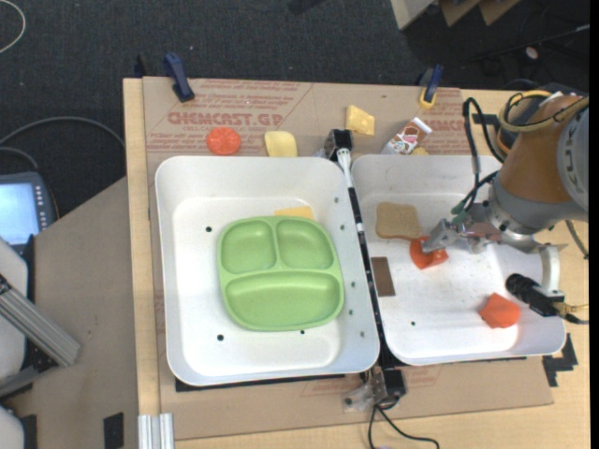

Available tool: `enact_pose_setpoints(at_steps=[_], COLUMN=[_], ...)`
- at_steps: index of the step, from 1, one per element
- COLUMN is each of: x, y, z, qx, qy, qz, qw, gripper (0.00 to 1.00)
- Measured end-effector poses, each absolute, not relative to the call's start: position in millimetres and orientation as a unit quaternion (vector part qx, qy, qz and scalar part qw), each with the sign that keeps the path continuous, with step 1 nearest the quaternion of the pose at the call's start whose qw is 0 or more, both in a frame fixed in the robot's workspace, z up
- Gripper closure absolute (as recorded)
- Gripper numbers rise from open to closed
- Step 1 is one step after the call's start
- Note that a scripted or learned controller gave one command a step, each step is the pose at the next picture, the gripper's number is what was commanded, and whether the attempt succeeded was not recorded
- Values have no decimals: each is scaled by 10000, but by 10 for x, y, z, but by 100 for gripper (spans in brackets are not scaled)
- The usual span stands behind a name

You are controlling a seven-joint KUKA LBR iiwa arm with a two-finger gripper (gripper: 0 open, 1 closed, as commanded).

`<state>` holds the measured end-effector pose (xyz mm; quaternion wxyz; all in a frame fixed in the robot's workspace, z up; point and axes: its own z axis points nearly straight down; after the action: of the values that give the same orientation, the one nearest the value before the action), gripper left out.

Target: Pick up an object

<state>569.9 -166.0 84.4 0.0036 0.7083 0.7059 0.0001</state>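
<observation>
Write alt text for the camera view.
The arm's claw sits low over a red piece in the right bin, near a tan slice and an orange piece. The left bin holds a green divided plate.

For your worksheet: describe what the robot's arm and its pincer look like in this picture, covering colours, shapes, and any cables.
The arm is thick and rounded, grey, with a broad orange band above the wrist. Black cables loop around that orange section. The pincer is a small cluster of grey and metallic parts. A pale bracket with a black piece juts below the wrist.
</observation>
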Motion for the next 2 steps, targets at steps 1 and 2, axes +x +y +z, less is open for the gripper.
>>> enact_pose_setpoints(at_steps=[1, 2], x=[5224, 4785], y=[-2225, -2192], z=[856, 848], qx=[7073, 7065], qy=[7069, 7077], qz=[38, 18], qw=[-44, -38], gripper=[0, 0])
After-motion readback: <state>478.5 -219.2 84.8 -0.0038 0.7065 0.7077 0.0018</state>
